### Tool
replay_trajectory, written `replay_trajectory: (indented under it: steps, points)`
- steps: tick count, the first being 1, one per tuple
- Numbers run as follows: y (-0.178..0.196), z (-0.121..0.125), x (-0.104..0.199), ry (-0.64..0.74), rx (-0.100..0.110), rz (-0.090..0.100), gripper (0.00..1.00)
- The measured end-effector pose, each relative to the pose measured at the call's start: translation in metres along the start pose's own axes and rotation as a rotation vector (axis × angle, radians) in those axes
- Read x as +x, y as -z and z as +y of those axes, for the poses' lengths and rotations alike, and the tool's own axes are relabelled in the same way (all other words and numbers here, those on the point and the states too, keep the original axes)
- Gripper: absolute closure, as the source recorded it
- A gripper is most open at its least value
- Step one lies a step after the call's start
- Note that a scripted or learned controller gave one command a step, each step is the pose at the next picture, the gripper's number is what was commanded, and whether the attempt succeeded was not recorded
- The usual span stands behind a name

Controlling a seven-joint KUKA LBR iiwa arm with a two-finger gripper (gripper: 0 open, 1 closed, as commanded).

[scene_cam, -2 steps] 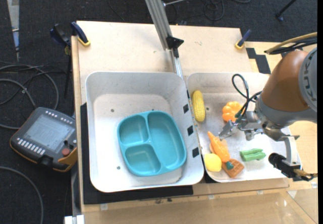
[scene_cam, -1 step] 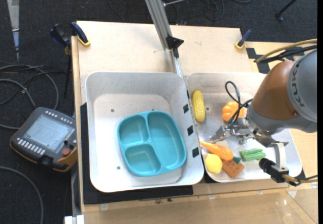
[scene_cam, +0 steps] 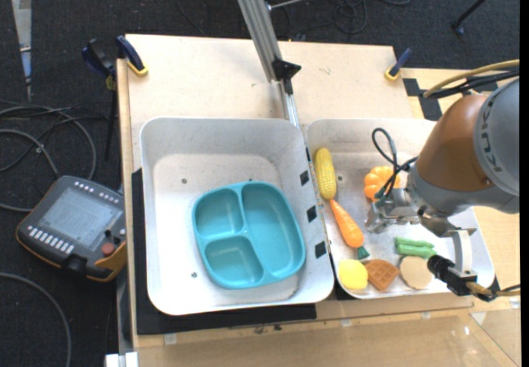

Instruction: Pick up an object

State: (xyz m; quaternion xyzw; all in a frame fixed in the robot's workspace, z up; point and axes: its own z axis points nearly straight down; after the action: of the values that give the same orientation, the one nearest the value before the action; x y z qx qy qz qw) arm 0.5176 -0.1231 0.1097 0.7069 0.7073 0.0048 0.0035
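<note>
Your gripper point(scene_cam: 382, 216) is down in the right bin point(scene_cam: 357, 127), but honestly I can't tell from this angle how it's set, the metal bits just blur together under the wrist. Nothing visibly sits in it, so don't count anything as grabbed yet.

Closest thing to it is the orange pepper-looking toy point(scene_cam: 378, 181), just on the far side, partly hidden by the arm and a loop of black cable point(scene_cam: 383, 145). Rounded and lumpy, probably hollow plastic, so light but prone to squirting out if you pinch it off-centre.

Just left of the gripper is the carrot point(scene_cam: 348, 224), lying at a slant. I'd guess that's your easiest pick: long, stiff, tapered, smooth plastic. Take it across the thick end rather than the tip.

Farther left and back, the corn cob point(scene_cam: 326, 172) lies against the bin wall; its bumpy surface should give some bite, but the wall crowds one side.

Along the near edge you've got a yellow lemon-ish piece point(scene_cam: 353, 274), a brown waffle-textured piece point(scene_cam: 382, 274), a pale flat round piece point(scene_cam: 416, 274) and a green bar point(scene_cam: 414, 247). The flat ones sit low, so harder to get under.

The left bin point(scene_cam: 165, 142) has a glossy teal divided tray point(scene_cam: 247, 234), too wide to pinch except at the rim.
</note>
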Motion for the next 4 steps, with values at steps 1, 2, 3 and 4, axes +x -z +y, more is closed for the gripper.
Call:
replay_trajectory:
  steps: [1,2,3,4]
  points:
    - [0.062,0.004,0.004,0.003,0.006,-0.003,1.0]
    - [0.108,0.007,0.012,0.004,0.006,-0.003,1.0]
    - [0.095,0.007,0.012,0.002,0.014,-0.002,1.0]
    - [0.1,0.042,0.064,0.007,0.009,-0.001,1.0]
